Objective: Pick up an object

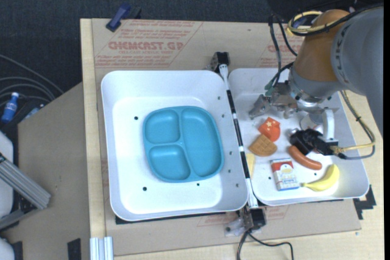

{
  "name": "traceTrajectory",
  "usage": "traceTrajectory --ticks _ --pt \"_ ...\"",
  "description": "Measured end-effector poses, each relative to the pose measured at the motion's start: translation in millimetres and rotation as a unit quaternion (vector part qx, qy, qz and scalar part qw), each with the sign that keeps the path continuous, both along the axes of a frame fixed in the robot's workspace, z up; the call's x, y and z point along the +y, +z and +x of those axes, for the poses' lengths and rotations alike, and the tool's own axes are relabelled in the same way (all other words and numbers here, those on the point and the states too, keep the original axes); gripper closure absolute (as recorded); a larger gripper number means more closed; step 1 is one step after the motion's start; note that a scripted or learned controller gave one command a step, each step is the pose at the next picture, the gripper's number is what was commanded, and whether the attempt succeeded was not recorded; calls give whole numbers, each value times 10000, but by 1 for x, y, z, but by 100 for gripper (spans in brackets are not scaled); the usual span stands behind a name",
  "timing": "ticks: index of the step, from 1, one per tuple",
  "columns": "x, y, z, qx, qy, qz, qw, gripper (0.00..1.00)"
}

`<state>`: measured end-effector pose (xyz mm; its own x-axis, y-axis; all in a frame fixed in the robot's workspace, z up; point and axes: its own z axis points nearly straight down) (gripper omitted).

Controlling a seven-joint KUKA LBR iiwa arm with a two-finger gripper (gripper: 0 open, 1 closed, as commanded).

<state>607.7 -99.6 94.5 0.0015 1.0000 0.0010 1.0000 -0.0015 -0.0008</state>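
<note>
You see the arm (341,39) bent down over the right bin (359,182), gripper (308,108) above the strawberry (270,128); its grip you cannot tell.

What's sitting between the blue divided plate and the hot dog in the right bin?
In the camera view, between the blue divided plate and the hot dog lies the waffle piece, beyond the bins' shared rims, with the strawberry just above it.
</note>
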Motion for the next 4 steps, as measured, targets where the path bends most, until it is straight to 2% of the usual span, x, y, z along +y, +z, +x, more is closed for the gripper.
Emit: traceTrajectory --ticks 1,2,3,4 --pt "4 -11 -92 14 1 1 10000 0" --pt "4 -1 -91 1 0 0 10000 100" --pt "86 97 -51 -5 14 1 10000 100" --pt "94 151 -97 -2 11 -5 10000 100"
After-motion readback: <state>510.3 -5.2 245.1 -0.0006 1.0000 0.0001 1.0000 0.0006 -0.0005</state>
